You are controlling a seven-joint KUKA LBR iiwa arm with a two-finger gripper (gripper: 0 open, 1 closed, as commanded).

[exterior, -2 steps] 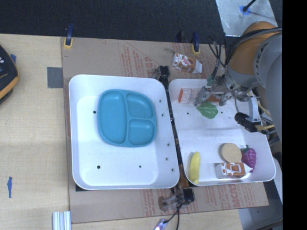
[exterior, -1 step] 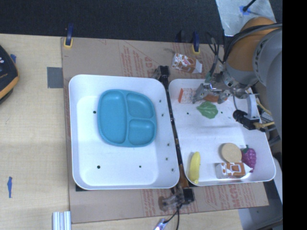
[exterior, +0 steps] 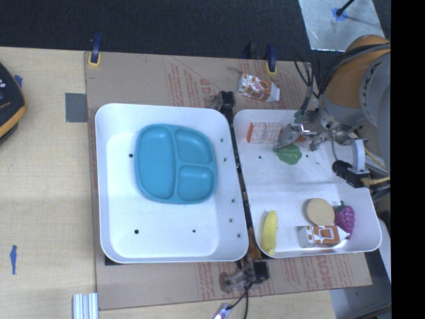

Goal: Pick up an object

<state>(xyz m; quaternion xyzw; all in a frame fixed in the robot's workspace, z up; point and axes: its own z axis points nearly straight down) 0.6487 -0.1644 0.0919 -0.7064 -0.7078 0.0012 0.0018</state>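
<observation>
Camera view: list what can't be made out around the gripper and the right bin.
- Gripper: whether its fingers grip the green object; too small and cluttered.
- Green object: its upper part, hidden under the gripper.
- Orange-and-white packet: its print, too blurred to read.
- Purple item: partly behind the tan round piece.

Both white bins, left [exterior: 113, 198] and right [exterior: 292, 185], look like smooth, slightly glossy plastic. The blue divided plate [exterior: 176, 163] is matt plastic. The bench top [exterior: 43, 198] shows pale wood grain, overlaid by a dull brown cardboard sheet [exterior: 166, 72] with red print. The banana [exterior: 269, 231] looks like shiny plastic.
</observation>
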